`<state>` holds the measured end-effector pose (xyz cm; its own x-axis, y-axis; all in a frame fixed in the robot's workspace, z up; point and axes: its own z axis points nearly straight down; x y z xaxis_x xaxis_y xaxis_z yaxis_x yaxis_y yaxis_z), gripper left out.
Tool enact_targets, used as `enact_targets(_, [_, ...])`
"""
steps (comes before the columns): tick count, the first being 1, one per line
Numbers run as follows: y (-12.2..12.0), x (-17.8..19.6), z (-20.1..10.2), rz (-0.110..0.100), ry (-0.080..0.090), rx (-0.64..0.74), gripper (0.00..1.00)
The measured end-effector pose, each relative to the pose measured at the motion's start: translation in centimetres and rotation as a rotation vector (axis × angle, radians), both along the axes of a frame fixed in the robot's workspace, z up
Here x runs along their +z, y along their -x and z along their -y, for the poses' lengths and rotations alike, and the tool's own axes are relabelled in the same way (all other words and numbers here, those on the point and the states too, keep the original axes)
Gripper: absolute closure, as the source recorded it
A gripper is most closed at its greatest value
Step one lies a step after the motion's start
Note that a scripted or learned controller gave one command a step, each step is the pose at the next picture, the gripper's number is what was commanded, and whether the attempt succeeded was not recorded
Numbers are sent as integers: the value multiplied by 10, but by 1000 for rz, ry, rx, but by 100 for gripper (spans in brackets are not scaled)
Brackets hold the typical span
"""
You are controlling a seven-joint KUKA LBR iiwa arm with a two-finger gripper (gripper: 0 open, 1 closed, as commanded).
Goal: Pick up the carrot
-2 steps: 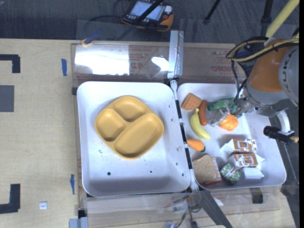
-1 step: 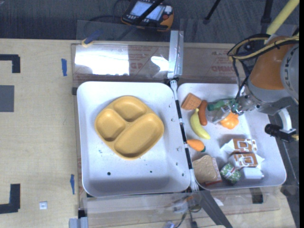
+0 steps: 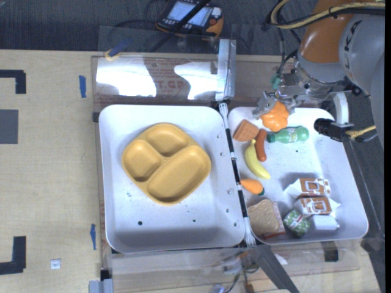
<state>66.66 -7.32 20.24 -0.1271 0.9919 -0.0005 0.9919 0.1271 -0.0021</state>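
The carrot (image 3: 252,186) is a short orange piece with a green end. It lies by the left wall of the right bin (image 3: 342,182), just below a yellow banana (image 3: 256,162). My gripper (image 3: 275,103) hovers at the bin's far edge, well up-view of the carrot and apart from it. A round orange item (image 3: 277,118) sits directly under the gripper, touching or nearly touching it; whether it is held is unclear.
Around the carrot lie a red sausage (image 3: 261,145), a brown cracker (image 3: 245,130), a green bottle (image 3: 288,135), a bread slice (image 3: 264,217), a green vegetable (image 3: 297,223) and printed cartons (image 3: 313,196). The left bin (image 3: 116,212) holds a yellow divided plate (image 3: 166,162).
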Motion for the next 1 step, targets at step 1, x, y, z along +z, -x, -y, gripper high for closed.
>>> enact_targets(1, [7, -20, -91, -6, -1, -28, 100])
